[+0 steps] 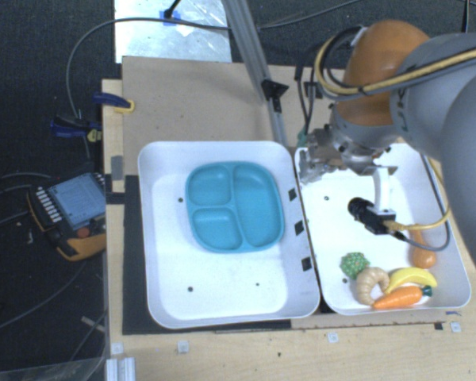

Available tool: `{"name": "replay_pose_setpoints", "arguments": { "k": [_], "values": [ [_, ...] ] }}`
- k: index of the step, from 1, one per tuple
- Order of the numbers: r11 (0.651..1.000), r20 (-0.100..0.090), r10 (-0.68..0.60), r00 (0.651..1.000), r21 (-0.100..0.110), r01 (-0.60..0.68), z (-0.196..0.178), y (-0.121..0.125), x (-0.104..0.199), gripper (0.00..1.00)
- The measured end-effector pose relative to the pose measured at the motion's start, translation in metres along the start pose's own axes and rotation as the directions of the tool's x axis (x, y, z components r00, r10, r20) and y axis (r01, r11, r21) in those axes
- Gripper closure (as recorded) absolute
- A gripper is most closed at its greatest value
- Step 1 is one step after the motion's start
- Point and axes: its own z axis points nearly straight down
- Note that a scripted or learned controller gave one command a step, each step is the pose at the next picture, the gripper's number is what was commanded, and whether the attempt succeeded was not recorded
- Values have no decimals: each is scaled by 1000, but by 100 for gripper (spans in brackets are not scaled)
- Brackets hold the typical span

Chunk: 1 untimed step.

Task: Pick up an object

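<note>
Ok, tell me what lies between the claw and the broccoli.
In the camera view, bare white bin floor separates the claw from the broccoli; a black fitting sits just right of that line.

One fixed camera above the bench, looking down at a slant, both white bins [222, 308] in frame

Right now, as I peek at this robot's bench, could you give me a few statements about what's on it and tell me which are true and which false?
1. The blue divided plate lies in the left bin. True.
2. The banana sits on the blue plate. False: it lies in the right bin, at its near corner.
3. The carrot lies right beside the banana. True.
4. The broccoli is in the left bin. False: it is in the right bin.
</note>
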Motion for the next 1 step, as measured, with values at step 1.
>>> {"name": "replay_pose_setpoints", "arguments": {
  "k": [1],
  "values": [
    [1000,-1,0,1000,-2,0,-13,14,47,100]
  ]
}}
